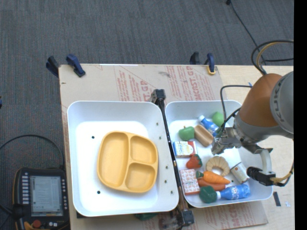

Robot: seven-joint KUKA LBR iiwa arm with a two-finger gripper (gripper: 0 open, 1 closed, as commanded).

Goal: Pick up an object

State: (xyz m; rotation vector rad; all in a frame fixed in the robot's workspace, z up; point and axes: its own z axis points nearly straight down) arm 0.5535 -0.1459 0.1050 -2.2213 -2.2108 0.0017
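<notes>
The bench [144, 78] bore two white bins. In the right bin [189, 110], the gripper [218, 145] hung just above the croissant [218, 165], beside the hotdog [203, 135]; finger state could not be determined.

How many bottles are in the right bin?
2: one blue-capped bottle near the bin's far side beside the hot dog, one blue water bottle lying at the near edge. The arm may hide others.

Arm [268, 109] cut off at three o'clock; gripper [219, 145] fingers too small to read; green item [218, 118] partly hidden at twelve o'clock.
</notes>
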